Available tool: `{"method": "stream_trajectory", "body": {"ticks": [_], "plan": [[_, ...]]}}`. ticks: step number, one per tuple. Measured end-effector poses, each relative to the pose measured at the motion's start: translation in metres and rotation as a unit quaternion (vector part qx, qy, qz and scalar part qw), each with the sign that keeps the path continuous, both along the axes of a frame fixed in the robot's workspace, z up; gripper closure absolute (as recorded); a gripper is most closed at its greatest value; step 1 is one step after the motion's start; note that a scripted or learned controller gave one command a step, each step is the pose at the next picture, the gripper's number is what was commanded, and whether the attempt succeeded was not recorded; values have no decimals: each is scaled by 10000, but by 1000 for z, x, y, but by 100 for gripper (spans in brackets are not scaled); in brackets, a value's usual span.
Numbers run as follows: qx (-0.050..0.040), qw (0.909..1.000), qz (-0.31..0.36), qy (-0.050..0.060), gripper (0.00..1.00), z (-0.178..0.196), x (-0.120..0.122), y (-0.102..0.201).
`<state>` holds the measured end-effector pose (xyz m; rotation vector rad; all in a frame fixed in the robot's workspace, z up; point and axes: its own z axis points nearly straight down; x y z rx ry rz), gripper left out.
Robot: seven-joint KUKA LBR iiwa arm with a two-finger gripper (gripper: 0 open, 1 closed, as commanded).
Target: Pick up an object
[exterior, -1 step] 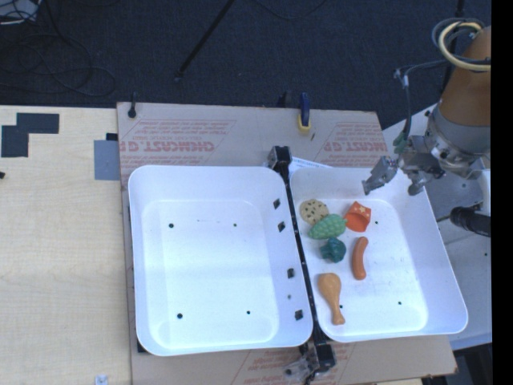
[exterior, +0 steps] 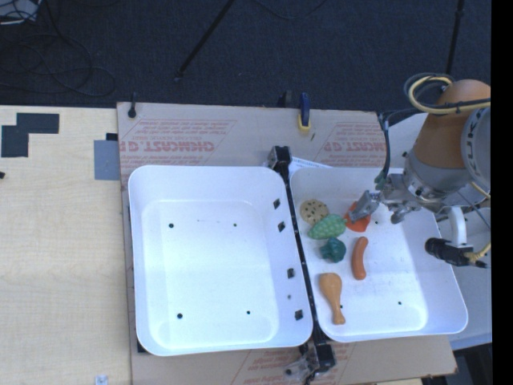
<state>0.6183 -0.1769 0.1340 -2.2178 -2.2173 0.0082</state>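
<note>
- Camera view, looking down at a slant, shows the right bin (exterior: 437, 315) holding every loose item, so all places below are given from that bin; the left bin (exterior: 152, 215) sits against its near-side wall.
- Gripper (exterior: 367, 208) hangs over the right bin's upper middle, beside a small orange-red piece (exterior: 357, 222); whether it is spread or closed I cannot tell.
- Nothing shows between its tips, so I judge the pick not yet made.
- Candidates: a green leafy piece (exterior: 329, 228), a tan round cookie (exterior: 313, 210), a dark teal lump (exterior: 333, 250), an orange sausage (exterior: 359, 258) and a drumstick (exterior: 332, 296) toward the bin's front.
- To do this well, I would take the sausage or drumstick, which lie apart, and straddle the short axis.
</note>
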Motion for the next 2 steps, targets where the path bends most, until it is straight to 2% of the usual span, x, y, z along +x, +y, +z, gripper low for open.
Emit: {"method": "stream_trajectory", "body": {"ticks": [1, 2], "plan": [[13, 10000, 3, 3, 0, -49, -49, 56], [5, 10000, -26, -15, 100, -37, -46, 53]]}}
